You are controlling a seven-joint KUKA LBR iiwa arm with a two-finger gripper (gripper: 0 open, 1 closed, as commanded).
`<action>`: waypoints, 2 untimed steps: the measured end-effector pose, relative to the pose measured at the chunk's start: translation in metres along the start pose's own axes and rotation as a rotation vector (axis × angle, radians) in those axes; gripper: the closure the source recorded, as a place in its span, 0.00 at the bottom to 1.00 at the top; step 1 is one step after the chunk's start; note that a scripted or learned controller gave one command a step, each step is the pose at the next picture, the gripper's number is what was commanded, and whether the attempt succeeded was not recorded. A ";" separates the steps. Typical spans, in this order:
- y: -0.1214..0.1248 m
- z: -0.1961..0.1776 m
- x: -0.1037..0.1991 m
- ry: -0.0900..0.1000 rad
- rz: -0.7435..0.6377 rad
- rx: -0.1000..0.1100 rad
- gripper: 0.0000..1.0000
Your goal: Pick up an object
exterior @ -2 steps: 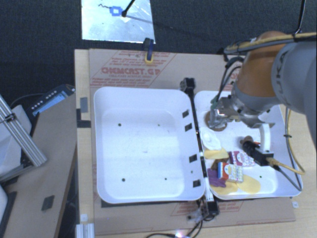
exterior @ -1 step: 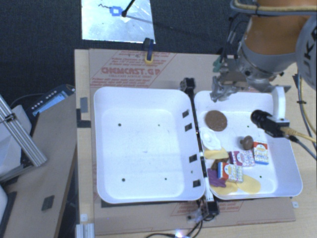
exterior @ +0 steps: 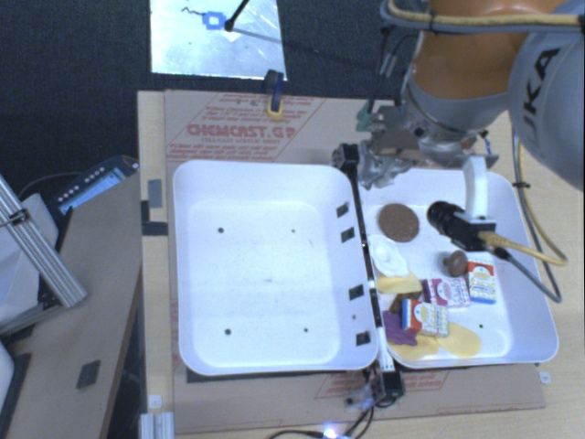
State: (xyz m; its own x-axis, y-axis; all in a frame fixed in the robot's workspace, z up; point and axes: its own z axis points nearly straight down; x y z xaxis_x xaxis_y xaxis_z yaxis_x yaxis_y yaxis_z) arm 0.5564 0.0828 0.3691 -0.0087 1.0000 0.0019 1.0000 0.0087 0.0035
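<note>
- Left shallow white plastic bin (exterior: 265, 273) — its floor shows from wall to wall, marked by four small dark dots; its rounded rim runs unbroken along the far, left and near sides
- Right shallow white plastic bin (exterior: 535, 323) meets the left one along a shared inner edge set with small dark clips (exterior: 348, 235); bare floor lies along its right wall and in its near right corner
- Both bins rest on a printed brown cardboard sheet (exterior: 242, 128), whose margin shows beyond their far and near rims
- The task's things all lie in the right bin, crowding its left half: a round flat brown disc (exterior: 398, 221) toward the far end, apart from the rest; a small white lump (exterior: 390, 260) just beside the inner wall; a pale yellow wedge (exterior: 399, 284); a small brown rounded lump (exterior: 455, 263); three small printed packets (exterior: 482, 282) close together; a purple piece (exterior: 400, 329); a flat yellow oval (exterior: 460, 341) near the near rim
- Grey arm with orange band (exterior: 484, 12) reaches in from the right and bends down over the far end of the right bin
- Gripper (exterior: 377, 167) sits at that bin's far left corner — close to the inner edge, just beyond the brown disc; whether it is open or closed cannot be told
</note>
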 end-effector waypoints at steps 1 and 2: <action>-0.029 -0.018 0.097 0.002 -0.005 0.001 1.00; -0.052 0.004 0.149 0.000 -0.001 0.004 1.00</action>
State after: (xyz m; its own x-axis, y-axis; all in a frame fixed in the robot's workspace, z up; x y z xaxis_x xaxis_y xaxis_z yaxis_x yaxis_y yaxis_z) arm 0.5028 0.2310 0.3647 -0.0096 1.0000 0.0015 1.0000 0.0096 -0.0005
